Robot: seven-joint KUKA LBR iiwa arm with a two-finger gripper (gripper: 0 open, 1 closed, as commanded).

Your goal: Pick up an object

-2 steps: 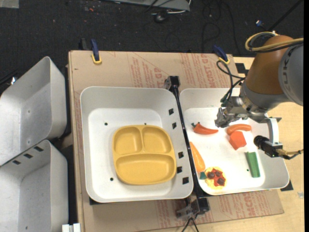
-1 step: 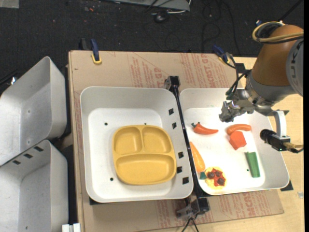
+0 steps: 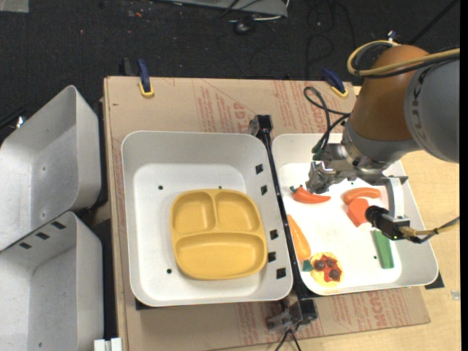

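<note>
My gripper (image 3: 319, 180) hangs low in the right bin (image 3: 419, 268), near its back left part. Its tip is right over one end of a red chili pepper (image 3: 312, 195) that lies on the bin floor. To the right of the pepper lie a curved orange-red piece (image 3: 363, 194) and an orange chunk (image 3: 356, 211). An orange carrot (image 3: 298, 238) lies along the bin's left wall. A green stick (image 3: 385, 251) rests at the right. A small yellow piece with dark red bits (image 3: 326, 267) sits at the front.
The left bin (image 3: 142, 196) holds a yellow divided plate (image 3: 218, 233) in its middle. A black divider (image 3: 273, 189) runs between the bins. The grey arm with its orange band (image 3: 387, 101) reaches in over the right bin's back edge.
</note>
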